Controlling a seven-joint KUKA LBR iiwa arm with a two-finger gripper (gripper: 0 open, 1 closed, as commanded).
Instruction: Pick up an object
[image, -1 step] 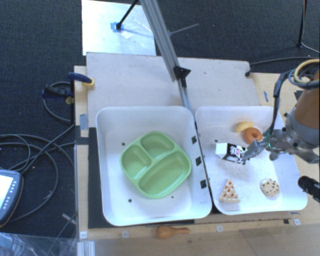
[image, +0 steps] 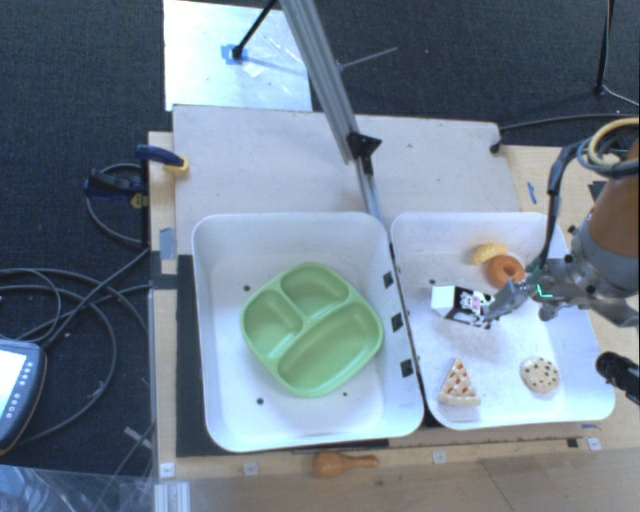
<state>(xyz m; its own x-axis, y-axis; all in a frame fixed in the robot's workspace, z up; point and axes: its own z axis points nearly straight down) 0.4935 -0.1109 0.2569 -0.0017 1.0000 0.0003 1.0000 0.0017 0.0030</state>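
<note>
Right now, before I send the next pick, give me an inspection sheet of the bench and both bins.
Surface: wooden bench with two white bins side by side, left bin and right bin.
Job's things: in the right bin, an orange ring touching a yellowish piece, a black-and-white card, a pizza slice toy, a spotted cookie.
Clutter: green divided plate in the left bin; a tan wooden piece on the front edge of the bench.
Grippers: gripper low over the right bin, at the card's right edge.
Cables: loops on the floor left; blue clamp.
Surroundings: dark carpet, metal pole, pendant.
</note>
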